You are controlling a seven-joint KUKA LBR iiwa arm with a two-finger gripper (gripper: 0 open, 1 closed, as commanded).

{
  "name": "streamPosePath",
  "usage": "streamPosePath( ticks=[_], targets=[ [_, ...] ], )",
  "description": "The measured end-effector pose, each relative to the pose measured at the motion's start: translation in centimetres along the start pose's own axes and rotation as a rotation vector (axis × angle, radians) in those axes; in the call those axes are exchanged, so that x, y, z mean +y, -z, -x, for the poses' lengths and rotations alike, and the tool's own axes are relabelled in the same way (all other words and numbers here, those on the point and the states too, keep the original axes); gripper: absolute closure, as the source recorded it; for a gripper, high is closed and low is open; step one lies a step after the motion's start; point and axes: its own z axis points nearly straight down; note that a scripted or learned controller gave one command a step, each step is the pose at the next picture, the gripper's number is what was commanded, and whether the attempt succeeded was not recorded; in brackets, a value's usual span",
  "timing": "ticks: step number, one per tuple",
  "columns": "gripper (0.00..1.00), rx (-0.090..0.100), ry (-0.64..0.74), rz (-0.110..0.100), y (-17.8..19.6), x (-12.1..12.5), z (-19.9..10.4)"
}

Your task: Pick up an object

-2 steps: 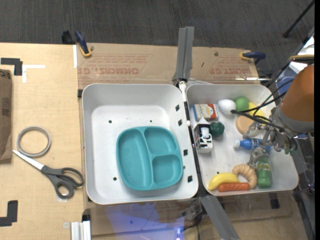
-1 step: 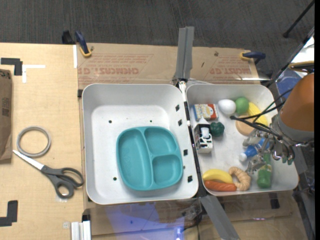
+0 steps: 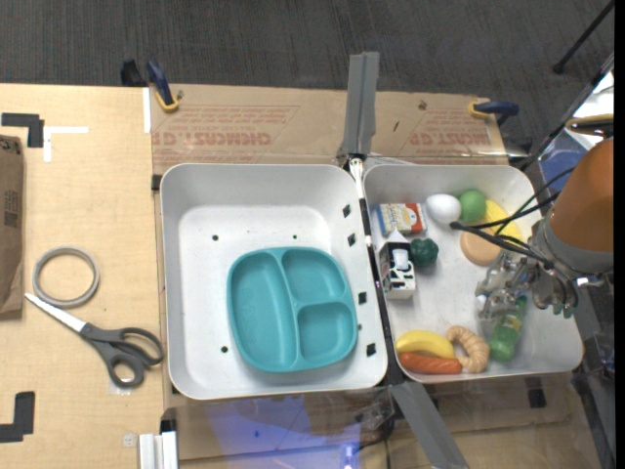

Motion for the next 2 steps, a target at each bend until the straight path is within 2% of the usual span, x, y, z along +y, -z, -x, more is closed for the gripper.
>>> streamPosePath(
  ticks=[1,2],
  targets=[
    [0.00,0.000,0.000,0.000,-0.01,0.00,0.00],
    [1.00,-0.004,0.001,-0.001,0.97,0.03,0.16]
  ],
)
